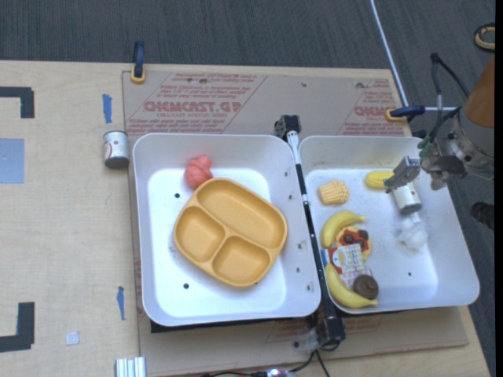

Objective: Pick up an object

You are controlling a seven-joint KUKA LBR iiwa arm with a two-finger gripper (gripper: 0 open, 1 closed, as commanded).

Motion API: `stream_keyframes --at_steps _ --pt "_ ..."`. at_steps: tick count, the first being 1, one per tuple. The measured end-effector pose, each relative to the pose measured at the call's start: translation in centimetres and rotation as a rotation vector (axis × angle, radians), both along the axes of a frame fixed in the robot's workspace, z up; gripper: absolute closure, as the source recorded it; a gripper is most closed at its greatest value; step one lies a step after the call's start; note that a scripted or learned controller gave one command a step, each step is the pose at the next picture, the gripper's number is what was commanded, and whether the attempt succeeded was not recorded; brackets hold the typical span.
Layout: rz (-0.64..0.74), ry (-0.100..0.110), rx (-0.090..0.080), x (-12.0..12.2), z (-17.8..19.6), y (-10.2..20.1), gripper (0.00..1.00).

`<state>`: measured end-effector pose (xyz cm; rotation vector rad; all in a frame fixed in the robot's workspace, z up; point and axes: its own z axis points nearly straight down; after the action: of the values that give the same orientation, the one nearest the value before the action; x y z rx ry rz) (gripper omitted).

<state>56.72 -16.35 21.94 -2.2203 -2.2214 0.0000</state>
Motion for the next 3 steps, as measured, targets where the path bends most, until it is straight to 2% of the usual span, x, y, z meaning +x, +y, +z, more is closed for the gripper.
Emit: stream_keyframes --at_steps 1,2,3 --pt "0.001 0.000 0.000 -1.9 -12.4 4.0 0.00" --pt "-0.002 -0.011 -0.002 -5.8 -13.1 6.3 0.00" --pt "-0.002 -0.009 -0.004 -5.4 -13.2 7.0 0.00"
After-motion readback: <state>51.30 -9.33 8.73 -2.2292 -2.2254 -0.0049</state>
